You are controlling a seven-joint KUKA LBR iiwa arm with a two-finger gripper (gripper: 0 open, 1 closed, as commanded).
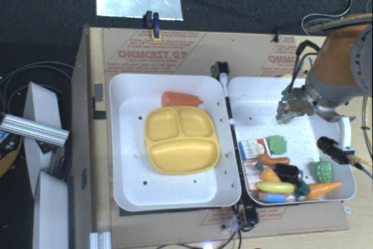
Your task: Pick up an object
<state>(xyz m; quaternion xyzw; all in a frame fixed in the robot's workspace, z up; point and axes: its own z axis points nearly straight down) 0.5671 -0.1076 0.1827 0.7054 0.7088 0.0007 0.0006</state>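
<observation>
Dark carpet around bench; two white bins side by side on cardboard sheet. Gripper [289, 109] poised over right bin [250, 93], upper part; nothing seen held, jaw state cannot be told. Toy food heaped in its near corner: banana [275, 187], carrot [323, 188], green ridged piece [277, 144]. Judged light, stiff, smooth plastic; banana best taken across middle. Left bin [125, 125]: yellow divided plate [180, 140], orange piece [180, 98] behind.

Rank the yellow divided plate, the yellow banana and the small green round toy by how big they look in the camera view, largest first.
1. yellow divided plate
2. yellow banana
3. green round toy
</observation>
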